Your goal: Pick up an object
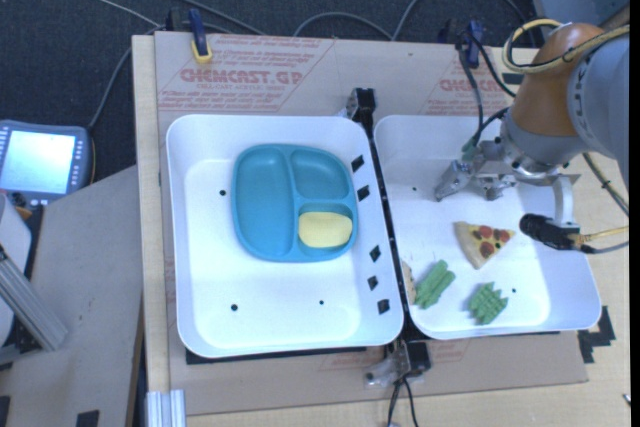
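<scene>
The tool (452, 183) sits low in the right bin (570, 310), near that bin's upper left part. Its two metal fingers (447, 185) point left toward the divider (372, 205) between the bins and stand spread apart, with nothing between them.

The nearest thing to pick is the pizza slice (482, 242), lying flat on the right bin's floor below and slightly right of the tool, apart from it. Farther down from the tool, near the bin's lower edge, lie two green toys: one green piece (434, 284) below the tool and a second green piece (487, 303) to its right, the two near each other but not touching. None of the three touches the tool.

The arm (590, 95) comes in from the right, its orange band (545, 80) above the wrist, which bends down and leftward into the right bin. A black part (548, 230) juts from the wrist side, just right of the pizza slice.

In the left bin (200, 305), well left of the tool, a blue tray (275, 205) with compartments lies flat; a yellow object (325, 229) rests in its lower right compartment.

Both bins sit on a brown board (150, 165) on the tabletop.
</scene>
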Robot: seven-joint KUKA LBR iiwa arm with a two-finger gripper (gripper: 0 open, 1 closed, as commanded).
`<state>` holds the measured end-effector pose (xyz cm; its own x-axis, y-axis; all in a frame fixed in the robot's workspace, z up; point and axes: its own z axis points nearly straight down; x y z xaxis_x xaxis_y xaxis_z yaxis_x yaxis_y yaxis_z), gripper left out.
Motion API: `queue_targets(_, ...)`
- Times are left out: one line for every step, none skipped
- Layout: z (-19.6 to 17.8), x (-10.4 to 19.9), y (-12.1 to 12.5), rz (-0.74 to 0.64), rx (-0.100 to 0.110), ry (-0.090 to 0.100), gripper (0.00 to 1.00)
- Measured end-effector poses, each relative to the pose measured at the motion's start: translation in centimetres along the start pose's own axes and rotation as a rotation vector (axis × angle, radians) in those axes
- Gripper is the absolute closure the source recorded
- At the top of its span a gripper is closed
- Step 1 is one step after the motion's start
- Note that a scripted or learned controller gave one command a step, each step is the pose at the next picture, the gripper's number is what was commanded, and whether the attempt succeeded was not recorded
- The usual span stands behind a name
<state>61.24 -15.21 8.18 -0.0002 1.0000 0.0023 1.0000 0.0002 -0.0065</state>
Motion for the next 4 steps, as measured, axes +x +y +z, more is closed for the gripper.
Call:
queue_targets(-1.5,0.0,0.2,0.0,-0.007,-0.001,1.0)
queue_targets(-7.7,0.7,0.6,-0.002,-0.013,-0.003,1.0)
queue_targets(-13.3,-0.2,1.0,-0.001,-0.013,-0.004,1.0)
queue_targets(-19.8,0.2,0.9,-0.002,-0.015,-0.004,1.0)
